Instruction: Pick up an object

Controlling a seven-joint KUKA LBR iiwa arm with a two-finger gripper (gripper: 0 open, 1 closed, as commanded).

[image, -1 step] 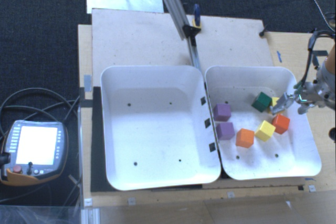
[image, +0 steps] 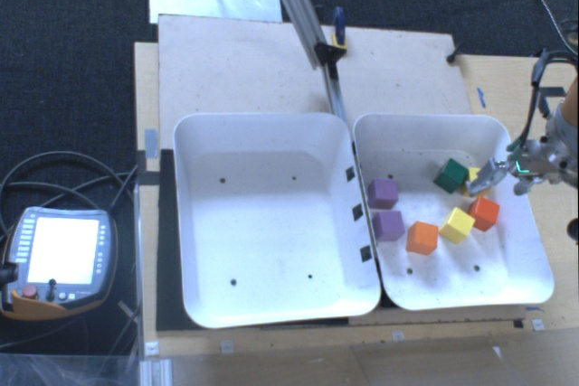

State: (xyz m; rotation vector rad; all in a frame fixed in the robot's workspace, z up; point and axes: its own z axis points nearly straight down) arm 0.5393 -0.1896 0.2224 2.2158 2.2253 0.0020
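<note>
1. Jaws (image: 482, 180) low in the right bin (image: 425, 298), at three o'clock of the green cube (image: 450, 175); apart or together, cannot tell
2. Red cube (image: 484, 212) just at five o'clock, yellow cube (image: 458, 224) beside it
3. Best centred over one cube before closing, clear of neighbours

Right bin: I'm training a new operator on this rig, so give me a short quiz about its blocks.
1. True or false: the green block lies in the left bin.
2. How many purple blocks lie along the right bin's left wall?
3. Which block is nearest the gripper? A) orange block B) green block C) lower purple block

Key: 1 false; 2 two, the upper purple block and the lower one; 3 B.
</note>
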